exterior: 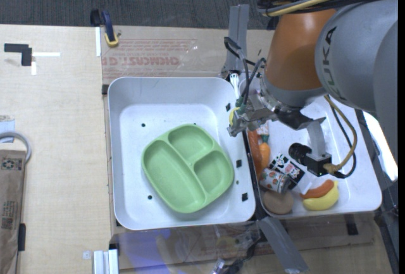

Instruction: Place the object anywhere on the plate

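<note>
On the worktop point(57, 140) sit 2 white bins. The left bin point(126, 159) holds 1 green plate point(186, 168) with 3 compartments. The right bin point(361, 197), beside the plate, holds 1 orange carrot point(259, 151), 1 black-and-white spotted carton point(281, 173), 1 brown disc point(277, 202) and 1 yellow-and-orange banana point(319, 197). The claw point(243, 118) hangs just above the carrot; whether it is spread or pressed together cannot be told.
</note>
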Tool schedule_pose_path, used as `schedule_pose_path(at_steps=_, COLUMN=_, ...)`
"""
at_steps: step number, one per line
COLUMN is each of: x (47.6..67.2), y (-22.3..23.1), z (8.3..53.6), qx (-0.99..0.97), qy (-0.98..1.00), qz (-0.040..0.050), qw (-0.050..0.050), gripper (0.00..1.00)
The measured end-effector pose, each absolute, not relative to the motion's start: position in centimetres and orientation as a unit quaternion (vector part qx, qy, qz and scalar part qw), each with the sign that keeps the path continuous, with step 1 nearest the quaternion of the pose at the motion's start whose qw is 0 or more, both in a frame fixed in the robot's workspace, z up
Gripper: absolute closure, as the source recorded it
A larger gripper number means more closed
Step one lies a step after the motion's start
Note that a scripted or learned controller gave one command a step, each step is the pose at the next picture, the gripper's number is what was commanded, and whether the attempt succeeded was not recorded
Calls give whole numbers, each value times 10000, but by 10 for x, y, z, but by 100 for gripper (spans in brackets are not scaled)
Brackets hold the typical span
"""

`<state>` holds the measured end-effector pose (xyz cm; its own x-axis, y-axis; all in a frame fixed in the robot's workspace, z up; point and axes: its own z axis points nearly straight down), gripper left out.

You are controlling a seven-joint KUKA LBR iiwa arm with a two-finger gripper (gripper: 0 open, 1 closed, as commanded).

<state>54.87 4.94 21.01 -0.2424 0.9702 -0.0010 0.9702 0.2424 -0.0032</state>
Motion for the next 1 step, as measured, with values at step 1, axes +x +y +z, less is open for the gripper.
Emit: schedule_pose_path(at_steps=1, x=512, y=84, z=190, qx=-5296, qy=-8482, qz=18, qw=16, gripper=100)
